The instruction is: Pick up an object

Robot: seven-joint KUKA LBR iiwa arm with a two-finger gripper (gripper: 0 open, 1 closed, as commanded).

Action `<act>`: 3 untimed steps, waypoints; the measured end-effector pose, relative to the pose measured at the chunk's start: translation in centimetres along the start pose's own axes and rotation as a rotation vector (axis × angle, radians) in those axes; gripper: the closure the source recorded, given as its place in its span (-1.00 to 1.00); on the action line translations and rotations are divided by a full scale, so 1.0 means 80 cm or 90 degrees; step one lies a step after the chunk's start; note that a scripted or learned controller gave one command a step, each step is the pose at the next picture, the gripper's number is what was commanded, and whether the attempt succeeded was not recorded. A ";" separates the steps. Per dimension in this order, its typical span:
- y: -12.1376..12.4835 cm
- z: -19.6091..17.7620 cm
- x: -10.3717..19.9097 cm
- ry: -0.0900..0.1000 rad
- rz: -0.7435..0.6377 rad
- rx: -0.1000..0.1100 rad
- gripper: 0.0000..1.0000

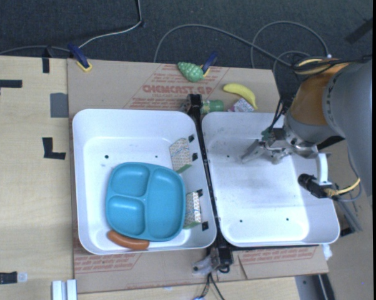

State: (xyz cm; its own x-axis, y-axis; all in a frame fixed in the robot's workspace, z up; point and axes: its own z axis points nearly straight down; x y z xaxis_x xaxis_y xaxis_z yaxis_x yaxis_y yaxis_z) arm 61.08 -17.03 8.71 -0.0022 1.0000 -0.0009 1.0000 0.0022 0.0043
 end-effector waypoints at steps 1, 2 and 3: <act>0.020 0.001 0.076 0.001 -0.001 0.000 -1.00; 0.073 0.001 0.031 -0.001 0.000 0.000 -1.00; 0.053 0.002 0.072 0.000 0.000 0.001 -1.00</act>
State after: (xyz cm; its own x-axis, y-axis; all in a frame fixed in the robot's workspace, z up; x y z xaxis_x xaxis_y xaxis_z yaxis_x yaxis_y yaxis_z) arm 65.29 -11.23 8.59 -0.0017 1.0000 -0.0016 1.0000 0.0017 0.0022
